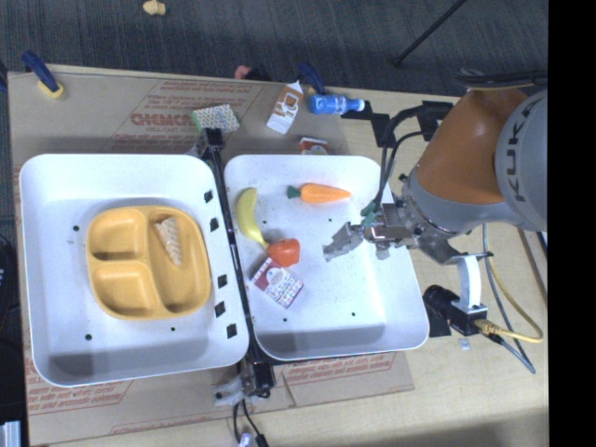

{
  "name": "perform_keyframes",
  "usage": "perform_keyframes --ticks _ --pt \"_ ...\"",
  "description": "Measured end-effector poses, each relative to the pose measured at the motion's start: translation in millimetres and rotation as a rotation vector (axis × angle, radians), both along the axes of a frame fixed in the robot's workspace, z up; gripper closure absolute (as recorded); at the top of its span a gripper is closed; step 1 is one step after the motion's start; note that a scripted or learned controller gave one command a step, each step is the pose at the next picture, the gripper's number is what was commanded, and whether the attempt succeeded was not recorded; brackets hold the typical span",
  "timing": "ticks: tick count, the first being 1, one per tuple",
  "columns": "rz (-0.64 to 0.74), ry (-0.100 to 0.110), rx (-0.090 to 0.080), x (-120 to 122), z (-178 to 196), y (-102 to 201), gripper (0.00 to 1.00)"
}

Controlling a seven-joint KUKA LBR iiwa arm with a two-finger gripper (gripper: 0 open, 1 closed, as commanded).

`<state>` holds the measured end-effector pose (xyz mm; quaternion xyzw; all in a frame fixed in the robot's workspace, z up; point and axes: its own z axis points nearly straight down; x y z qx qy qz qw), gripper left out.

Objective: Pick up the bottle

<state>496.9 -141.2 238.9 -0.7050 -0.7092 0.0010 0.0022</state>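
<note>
- Gripper (341, 242) hung over the right-hand shallow white plastic bin (372, 329), reaching in from the right; whether it was open or closed could not be told, and nothing was seen held in it.
- Grey arm with orange band (466, 152) sat above the bin's right rim.
- Right bin held: a yellow banana (247, 214) near its left wall, an orange plastic carrot (319, 194) toward the back, a small red-orange rounded toy (285, 250) just beside the banana's lower end, and a flat red-and-white packet (277, 283) just in front of that toy.
- Left-hand white bin (56, 343) held a yellow three-compartment plastic tray (121, 291); a pale ridged piece (169, 238) lay in its right compartment.
- Small blue plastic bottle (331, 105) lay on its side outside both bins, on the cardboard-covered bench (140, 110) behind the right bin, well apart from the gripper.
- Bottle's long axis ran roughly left–right; narrower end pointed right.
- A small white-and-brown carton (285, 108) lay just left of the bottle.
</note>
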Motion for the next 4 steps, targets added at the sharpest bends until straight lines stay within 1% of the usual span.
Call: perform_keyframes --ticks 1,2,3,4 --pt "0.005 0.002 0.001 0 10 0 1.0" --pt "-0.093 0.001 -0.001 -21 -59 -39 1.0" --pt "-0.349 -0.001 -0.002 -21 -40 -46 1.0" --pt "-0.607 0.002 -0.001 -21 -46 -21 1.0"
